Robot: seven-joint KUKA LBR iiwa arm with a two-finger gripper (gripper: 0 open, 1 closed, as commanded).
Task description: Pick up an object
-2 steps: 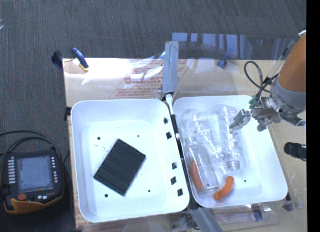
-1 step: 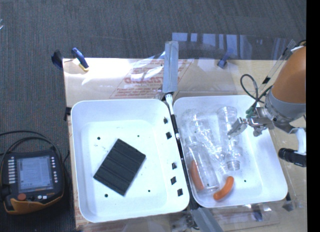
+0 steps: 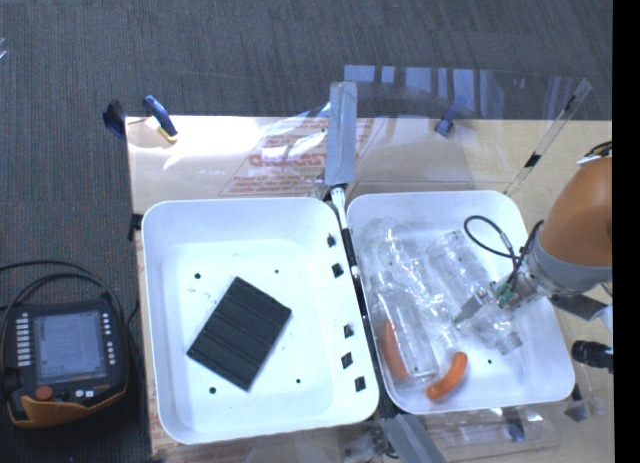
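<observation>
**Plastic, Ribbing and Pale Wood**

Both bins — left bin [image 3: 165,251] and right bin [image 3: 545,371] — look like smooth white plastic with a slight sheen. The black pad [image 3: 240,333] is matt and finely ribbed. The bottles [image 3: 420,286] are clear, glossy, crinkled plastic. Two sausages [image 3: 447,376] look smooth and orange. The bench [image 3: 200,151] shows pale wood — flat, bright where light strikes. The floor [image 3: 200,31] is dark, rough carpet.

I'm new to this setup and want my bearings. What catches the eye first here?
A flat black ribbed rectangular pad lies alone, at a slant, in the left white bin. In the right white bin, clear plastic bottles lie jumbled with two orange sausage-shaped pieces near the front, the tool low over them.
</observation>
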